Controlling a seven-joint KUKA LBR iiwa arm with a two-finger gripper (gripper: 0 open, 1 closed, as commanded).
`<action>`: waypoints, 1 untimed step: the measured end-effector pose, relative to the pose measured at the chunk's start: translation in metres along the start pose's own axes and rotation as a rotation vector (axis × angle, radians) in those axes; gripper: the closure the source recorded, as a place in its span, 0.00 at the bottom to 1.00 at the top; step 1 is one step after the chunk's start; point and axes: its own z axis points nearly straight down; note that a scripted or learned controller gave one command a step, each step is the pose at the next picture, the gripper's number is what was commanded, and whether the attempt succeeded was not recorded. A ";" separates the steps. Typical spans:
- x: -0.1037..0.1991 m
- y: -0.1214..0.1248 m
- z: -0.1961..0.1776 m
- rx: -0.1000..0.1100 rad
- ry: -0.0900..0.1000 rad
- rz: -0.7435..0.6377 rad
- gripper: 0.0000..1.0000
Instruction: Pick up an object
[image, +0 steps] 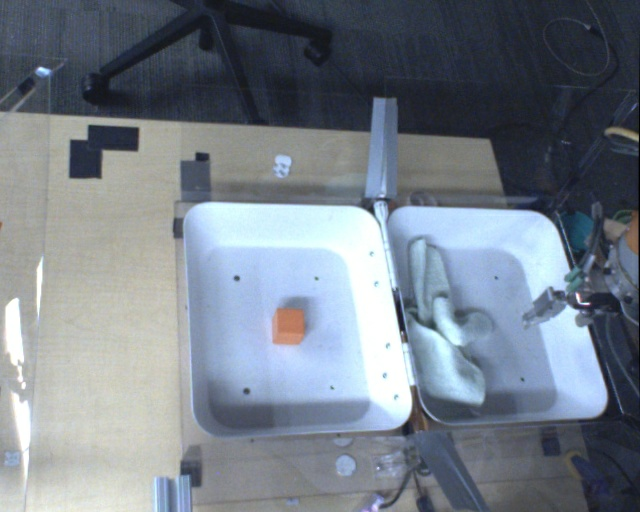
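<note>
Nearest the camera, at the front edge of the worktop (90, 330), sit a small metal bracket (171, 492) at the left and a round silver disc (345, 464) just below the seam between the two bins.

Left bin (215, 300): one orange cube (289, 326), upright, resting on the bin floor near its middle, well apart from every wall. Nothing touches it or covers it.

Right bin (520, 240): a crumpled pale cloth (440, 330) lies along the left wall, running from the far left corner down toward the front, with a folded lump near the middle of the floor. The right half of the floor is bare.

Claw (545, 305): hangs over the right side of the right bin, near its right wall, reaching in from the right. It is apart from the cloth (a strip of bare floor lies between them) and well apart from the cube. Cannot tell whether it is released or clenched; it is too small and blurred. Nothing is seen in it.

Farther back: a grey metal post (381, 150) stands at the seam behind the bins, black tape patches (100, 148) mark the worktop at far left, and the black legs of a chair base (215, 40) stand on the dark floor beyond.
</note>
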 end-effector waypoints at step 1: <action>-0.004 0.022 0.100 -0.007 -0.002 -0.027 0.00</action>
